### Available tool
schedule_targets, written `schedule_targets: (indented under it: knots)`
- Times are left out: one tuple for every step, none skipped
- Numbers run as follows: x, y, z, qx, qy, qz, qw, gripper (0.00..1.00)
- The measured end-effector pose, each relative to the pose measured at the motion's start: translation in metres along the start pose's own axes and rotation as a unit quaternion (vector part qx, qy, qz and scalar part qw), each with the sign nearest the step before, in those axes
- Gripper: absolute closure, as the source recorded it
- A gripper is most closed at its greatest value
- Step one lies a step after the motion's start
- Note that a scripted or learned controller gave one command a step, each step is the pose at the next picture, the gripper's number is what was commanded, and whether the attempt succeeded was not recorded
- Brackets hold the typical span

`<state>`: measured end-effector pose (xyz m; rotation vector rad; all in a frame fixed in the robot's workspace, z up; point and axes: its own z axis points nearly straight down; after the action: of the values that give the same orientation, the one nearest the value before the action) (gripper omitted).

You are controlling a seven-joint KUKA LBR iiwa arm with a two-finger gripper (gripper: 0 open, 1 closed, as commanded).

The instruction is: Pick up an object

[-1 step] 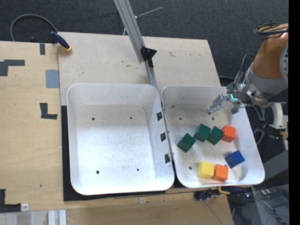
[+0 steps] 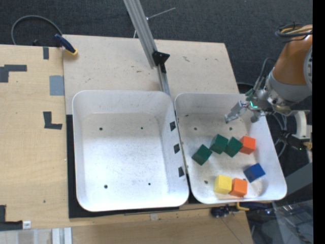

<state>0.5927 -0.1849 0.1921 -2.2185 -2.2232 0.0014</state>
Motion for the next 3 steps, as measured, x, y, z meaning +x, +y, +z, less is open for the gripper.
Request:
schedule_targets:
  knots:
    - [0.008,-0.004,0.062,0.003,0.001,0.0,1.0,0.0]
    - [0.009,-0.002,0.099,-0.003,0.0,0.001,1.0,0.0]
    - [0.009,-0.003,0.088,-0.002,0.0,-0.001,1.0,1.0]
